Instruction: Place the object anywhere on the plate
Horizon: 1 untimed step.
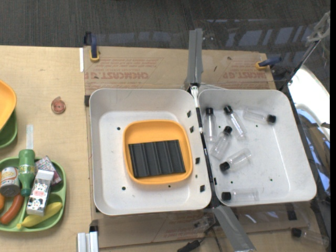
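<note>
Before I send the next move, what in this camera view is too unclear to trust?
- Clear vials in the right bin: see-through bodies fade into the white floor, so the count is unsure.
- Orange plate in the left bin: the dark ribbed slab covers its middle.
- Orange dish: cut off by the left edge.

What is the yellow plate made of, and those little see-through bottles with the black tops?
The yellow plate looks like smooth, matte plastic: even colour, soft rounded rim. The dark ribbed insert on it could be rubber or plastic; hard to tell. The small vials in the right bin look like clear plastic or glass, since the white bin shows through them. Their black caps look like plastic.
</note>
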Tool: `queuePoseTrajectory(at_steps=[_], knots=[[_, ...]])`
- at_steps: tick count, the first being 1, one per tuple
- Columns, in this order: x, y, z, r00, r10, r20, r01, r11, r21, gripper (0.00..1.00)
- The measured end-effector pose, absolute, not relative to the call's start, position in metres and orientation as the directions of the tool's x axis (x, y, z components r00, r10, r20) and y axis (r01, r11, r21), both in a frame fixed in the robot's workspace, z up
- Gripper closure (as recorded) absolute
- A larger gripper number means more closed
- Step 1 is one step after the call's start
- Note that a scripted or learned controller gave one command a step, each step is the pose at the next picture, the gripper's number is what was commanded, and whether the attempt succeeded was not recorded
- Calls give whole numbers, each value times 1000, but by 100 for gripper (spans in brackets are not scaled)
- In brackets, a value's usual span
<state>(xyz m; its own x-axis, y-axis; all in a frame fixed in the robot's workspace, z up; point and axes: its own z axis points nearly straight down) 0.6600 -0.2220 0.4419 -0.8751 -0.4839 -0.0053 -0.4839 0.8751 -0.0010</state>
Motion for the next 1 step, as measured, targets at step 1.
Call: queuePoseTrajectory(at_steps=[1], knots=[[660, -221, 344, -722, -692, -4, -692, 722, 0, 0]])
